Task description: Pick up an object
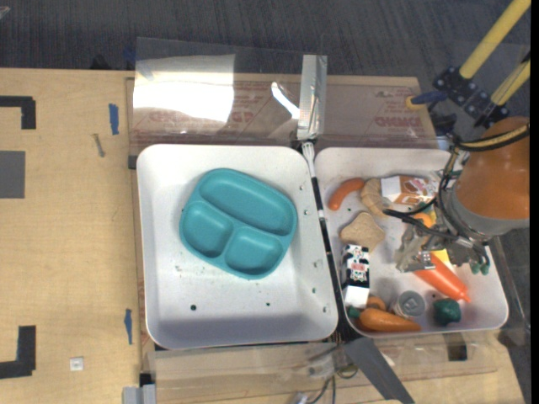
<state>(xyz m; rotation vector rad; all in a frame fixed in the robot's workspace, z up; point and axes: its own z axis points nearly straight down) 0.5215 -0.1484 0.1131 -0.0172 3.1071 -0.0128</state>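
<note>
Several small toy foods crowd the right bin [497, 314]: nearest, a carrot [389, 319], light, stiff, slick, best pinched across its middle. Farther in, the gripper [425, 247] hangs over the heap; its opening can't be made out.

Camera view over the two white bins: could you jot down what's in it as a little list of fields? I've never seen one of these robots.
left bin: holds a teal divided plate
right bin: crowded with small toy items
items near its front: orange carrot, grey round cap, dark green piece
items near its back: orange sausage shape, tan pieces
arm: orange band, reaching in from the right
gripper: low among the items, fingers unclear
</note>
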